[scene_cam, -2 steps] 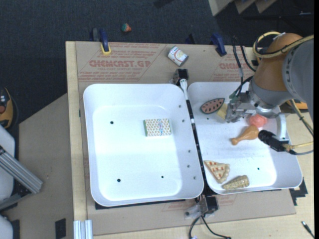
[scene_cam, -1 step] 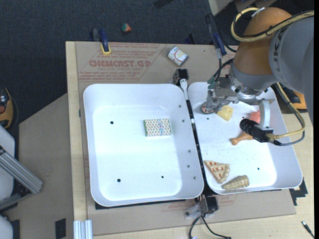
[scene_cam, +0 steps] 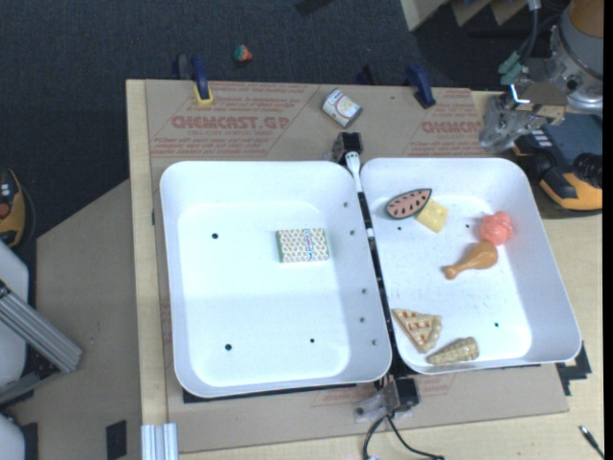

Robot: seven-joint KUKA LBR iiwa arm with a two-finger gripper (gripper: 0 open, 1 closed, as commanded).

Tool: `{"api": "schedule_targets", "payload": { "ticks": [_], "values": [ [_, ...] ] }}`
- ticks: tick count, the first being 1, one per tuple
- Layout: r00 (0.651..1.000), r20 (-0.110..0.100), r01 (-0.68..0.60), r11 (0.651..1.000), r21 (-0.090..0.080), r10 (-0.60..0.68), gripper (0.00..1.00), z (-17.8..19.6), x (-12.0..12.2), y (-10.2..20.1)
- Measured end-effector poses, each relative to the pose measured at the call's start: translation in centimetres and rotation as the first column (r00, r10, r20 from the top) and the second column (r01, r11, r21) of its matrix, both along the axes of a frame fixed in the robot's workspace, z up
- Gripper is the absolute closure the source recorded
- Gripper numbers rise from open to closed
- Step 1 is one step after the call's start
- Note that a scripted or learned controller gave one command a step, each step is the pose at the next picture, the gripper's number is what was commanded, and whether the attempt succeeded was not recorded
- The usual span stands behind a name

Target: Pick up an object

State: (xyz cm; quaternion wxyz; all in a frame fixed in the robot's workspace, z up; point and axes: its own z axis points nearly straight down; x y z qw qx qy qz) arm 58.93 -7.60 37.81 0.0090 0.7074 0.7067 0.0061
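Observation:
My gripper [scene_cam: 508, 127] hangs above the bench's back right corner, just beyond the far rim of the right bin [scene_cam: 551, 257], with nothing seen in it. In that bin lie a watermelon slice [scene_cam: 410, 203], a yellow block [scene_cam: 433, 216], a pink lump [scene_cam: 496, 227], an orange drumstick [scene_cam: 471, 260], a checkered wedge [scene_cam: 418, 328] and a tan bread piece [scene_cam: 453, 352]. In the left bin [scene_cam: 177, 257] a small patterned rectangular block [scene_cam: 303, 244] lies near the middle.
A small white box [scene_cam: 341, 107] sits on the brown board behind the bins. Blue clamps [scene_cam: 201, 80] [scene_cam: 419, 84] grip the board's far edge. A black clip [scene_cam: 350, 147] joins the bins at the back. Yellow equipment [scene_cam: 575, 185] stands at the right.

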Motion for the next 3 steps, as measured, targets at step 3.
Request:
{"api": "schedule_targets", "payload": {
  "ticks": [3],
  "values": [
    [0.999, -0.03, -0.017, 1.0, 0.009, 0.017, 1.0, -15.3, -7.3, 30.2]
  ]
}}
